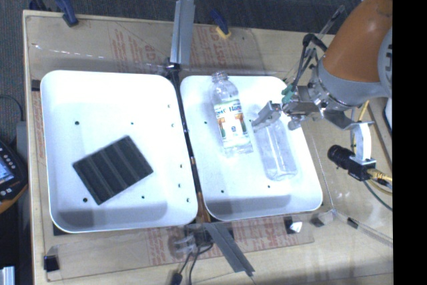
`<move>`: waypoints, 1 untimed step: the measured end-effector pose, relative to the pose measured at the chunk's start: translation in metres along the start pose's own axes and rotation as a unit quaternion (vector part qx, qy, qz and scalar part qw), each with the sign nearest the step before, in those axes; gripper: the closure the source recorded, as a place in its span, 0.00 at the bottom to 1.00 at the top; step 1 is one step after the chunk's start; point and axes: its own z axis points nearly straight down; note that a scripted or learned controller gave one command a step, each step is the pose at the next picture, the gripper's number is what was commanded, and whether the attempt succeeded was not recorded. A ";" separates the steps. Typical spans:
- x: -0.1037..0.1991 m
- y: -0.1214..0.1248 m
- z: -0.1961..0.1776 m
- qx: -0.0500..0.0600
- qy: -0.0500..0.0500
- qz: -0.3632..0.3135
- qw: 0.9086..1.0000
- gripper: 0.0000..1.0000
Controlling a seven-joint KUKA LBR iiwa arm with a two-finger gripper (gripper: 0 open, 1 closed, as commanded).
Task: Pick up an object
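A clear plastic bottle (230, 115) with a white and orange label lies in the right bin (303, 200), cap pointing to the far side. Beside it on the right lies a second clear, unlabelled bottle (277, 151). My gripper (267, 114) hangs over the right bin's far right part, just above the top end of the unlabelled bottle and right of the labelled one. I see nothing held in it. A flat black ribbed pad (112, 168) lies in the left bin (60, 87).
The grey divider post (181, 30) rises at the far side between the bins. Blue clamps (65, 9) grip the bench's far edge. The arm's orange band (360, 37) reaches in from the right over the bench.
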 end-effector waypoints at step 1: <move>-0.040 0.008 -0.045 -0.003 -0.001 -0.101 0.995 0.00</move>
